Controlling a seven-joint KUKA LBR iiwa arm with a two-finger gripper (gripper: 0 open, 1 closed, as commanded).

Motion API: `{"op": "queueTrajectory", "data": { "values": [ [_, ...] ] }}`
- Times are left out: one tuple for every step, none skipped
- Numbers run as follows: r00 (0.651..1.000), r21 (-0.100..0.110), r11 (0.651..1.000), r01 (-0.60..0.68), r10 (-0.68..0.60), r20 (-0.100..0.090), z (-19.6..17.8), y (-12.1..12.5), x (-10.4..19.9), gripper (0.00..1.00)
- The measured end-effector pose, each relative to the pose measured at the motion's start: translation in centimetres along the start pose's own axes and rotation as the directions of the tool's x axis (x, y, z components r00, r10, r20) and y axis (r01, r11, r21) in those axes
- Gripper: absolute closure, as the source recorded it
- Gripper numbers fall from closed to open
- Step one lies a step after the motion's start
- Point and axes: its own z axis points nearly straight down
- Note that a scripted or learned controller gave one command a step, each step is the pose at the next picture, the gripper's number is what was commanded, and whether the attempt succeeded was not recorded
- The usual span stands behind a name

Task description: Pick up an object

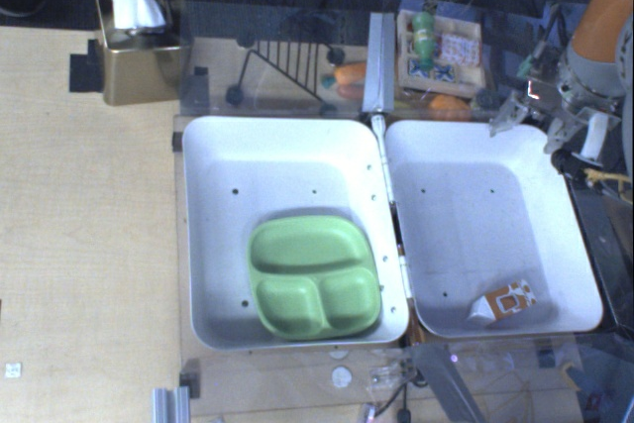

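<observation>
A small white and orange carton (pixel 503 301) lies on its side near the front right corner of the right bin (pixel 466 203). A green divided tray (pixel 315 276) rests in the front half of the left bin (pixel 267 163). My gripper (pixel 540 119) hangs at the far right, above the right bin's back right corner, well away from the carton. Nothing shows between its fingers.
Behind the bins lie a box with a green bottle (pixel 439 48), orange items (pixel 349 74) and a black wire rack (pixel 287 64). A brass tissue box (pixel 134 25) stands at the back left. The wooden bench top (pixel 79 233) spreads to the left.
</observation>
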Motion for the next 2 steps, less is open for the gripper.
{"op": "queueTrajectory", "data": {
  "values": [
    [1.0,-0.001,1.0,0.005,-0.005,-0.002,9.8,-5.7,2.5,0.0],
    [1.0,0.008,1.0,-0.006,0.006,-0.002,10.0,-0.5,1.1,0.0]
  ]
}}
